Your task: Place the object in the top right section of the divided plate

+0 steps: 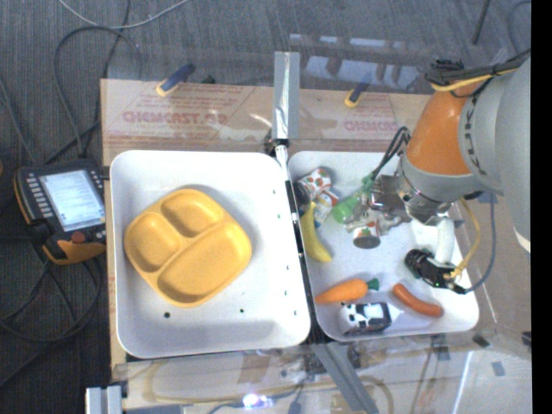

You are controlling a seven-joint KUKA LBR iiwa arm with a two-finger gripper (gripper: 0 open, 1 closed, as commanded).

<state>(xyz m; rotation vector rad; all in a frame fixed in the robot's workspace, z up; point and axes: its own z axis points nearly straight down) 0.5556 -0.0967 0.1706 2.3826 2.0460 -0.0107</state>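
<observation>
Gripper [373, 222] low over right bin [466, 317], clutter beneath for pick; finger state indeterminate; divided plate [188, 246] far left, unloaded

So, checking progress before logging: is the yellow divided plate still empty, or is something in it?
Empty. The yellow divided plastic plate in the left white bin shows three bare sections.

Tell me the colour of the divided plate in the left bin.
Yellow-orange all over, best seen in the camera view: the divided plate sits in the white left bin.
</observation>
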